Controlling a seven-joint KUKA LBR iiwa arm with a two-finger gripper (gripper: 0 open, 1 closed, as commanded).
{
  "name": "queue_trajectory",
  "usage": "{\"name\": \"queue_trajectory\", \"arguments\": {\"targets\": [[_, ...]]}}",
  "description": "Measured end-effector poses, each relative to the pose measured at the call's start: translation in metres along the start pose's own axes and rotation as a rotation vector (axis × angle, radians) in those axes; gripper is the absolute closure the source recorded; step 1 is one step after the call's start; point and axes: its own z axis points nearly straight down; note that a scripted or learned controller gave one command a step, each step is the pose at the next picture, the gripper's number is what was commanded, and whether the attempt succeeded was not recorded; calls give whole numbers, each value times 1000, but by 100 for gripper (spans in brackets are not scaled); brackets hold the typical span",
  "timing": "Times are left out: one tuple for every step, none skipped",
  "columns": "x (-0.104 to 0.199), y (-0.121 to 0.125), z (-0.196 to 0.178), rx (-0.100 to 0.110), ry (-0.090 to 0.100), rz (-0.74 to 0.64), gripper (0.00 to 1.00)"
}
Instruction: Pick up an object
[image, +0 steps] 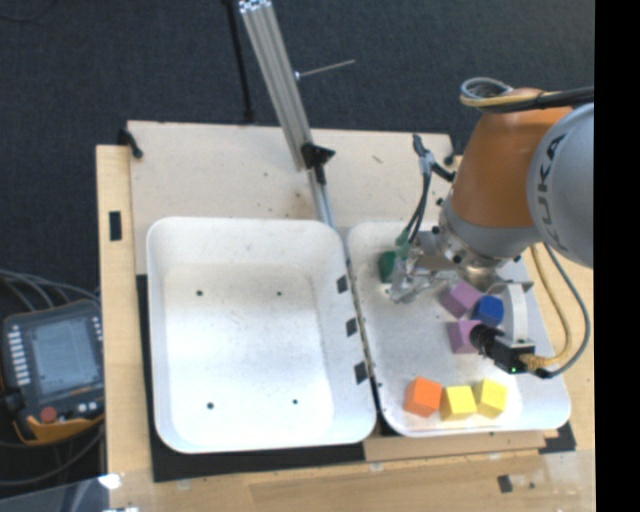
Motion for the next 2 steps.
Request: {"name": "queue_trajectory", "arguments": {"targets": [[62, 1, 8, 3, 0, 0, 100], [121, -3, 22, 6, 0, 0, 100]]}}
